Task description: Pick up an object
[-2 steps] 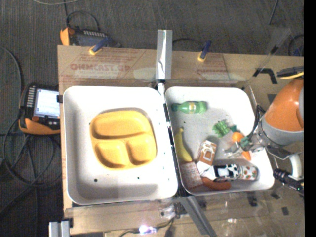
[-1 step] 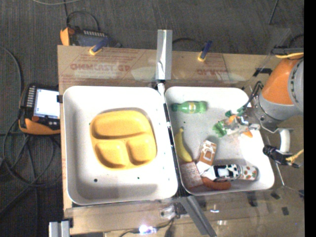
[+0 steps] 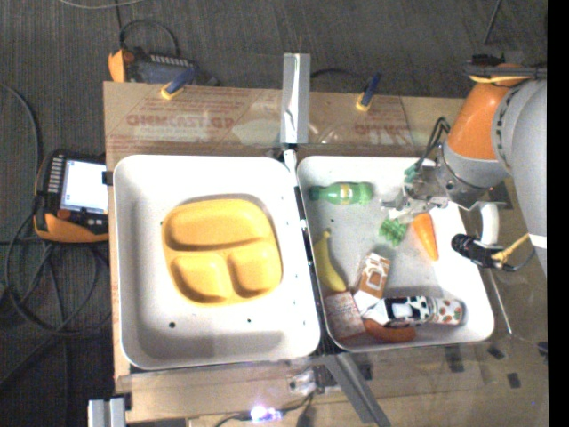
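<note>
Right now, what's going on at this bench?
A KUKA arm reaches in from the right, its gripper low over the right bin, just above a small green item and beside a carrot. A green bottle, a banana and small cartons lie untouched. The left bin holds a yellow divided tray.

Gripper [image 3: 402,199] over right bin [image 3: 484,323] – above green toy [image 3: 393,230] (carrot [image 3: 427,235] beside); yellow tray [image 3: 223,248] in left bin [image 3: 133,265].
</note>
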`<control>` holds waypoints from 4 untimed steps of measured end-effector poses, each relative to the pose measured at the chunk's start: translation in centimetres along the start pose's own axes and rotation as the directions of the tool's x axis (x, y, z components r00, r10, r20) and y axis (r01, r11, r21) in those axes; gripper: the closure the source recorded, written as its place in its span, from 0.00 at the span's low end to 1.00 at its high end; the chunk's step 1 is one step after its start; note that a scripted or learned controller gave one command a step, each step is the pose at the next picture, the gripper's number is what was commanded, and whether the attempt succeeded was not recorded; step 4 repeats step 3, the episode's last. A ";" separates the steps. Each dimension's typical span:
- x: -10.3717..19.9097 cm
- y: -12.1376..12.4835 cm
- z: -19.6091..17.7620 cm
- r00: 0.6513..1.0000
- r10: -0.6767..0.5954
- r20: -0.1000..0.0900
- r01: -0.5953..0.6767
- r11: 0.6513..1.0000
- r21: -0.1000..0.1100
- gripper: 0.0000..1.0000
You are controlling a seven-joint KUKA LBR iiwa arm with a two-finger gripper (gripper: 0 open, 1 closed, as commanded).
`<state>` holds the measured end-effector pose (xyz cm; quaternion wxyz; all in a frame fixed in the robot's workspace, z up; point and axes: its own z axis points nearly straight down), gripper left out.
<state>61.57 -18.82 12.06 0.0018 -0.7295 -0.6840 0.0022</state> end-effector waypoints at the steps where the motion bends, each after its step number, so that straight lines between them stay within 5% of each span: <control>1: -2.0 2.2 3.1 0.994 0.111 -0.004 -0.111 0.994 -0.016 0.00; 2: -1.1 4.4 3.1 1.000 -0.020 0.009 0.020 1.000 -0.013 0.00; 3: -3.1 0.6 3.0 1.000 0.002 0.001 -0.002 1.000 -0.018 0.00; 4: -3.1 0.6 3.0 1.000 0.002 0.001 -0.002 1.000 -0.018 0.00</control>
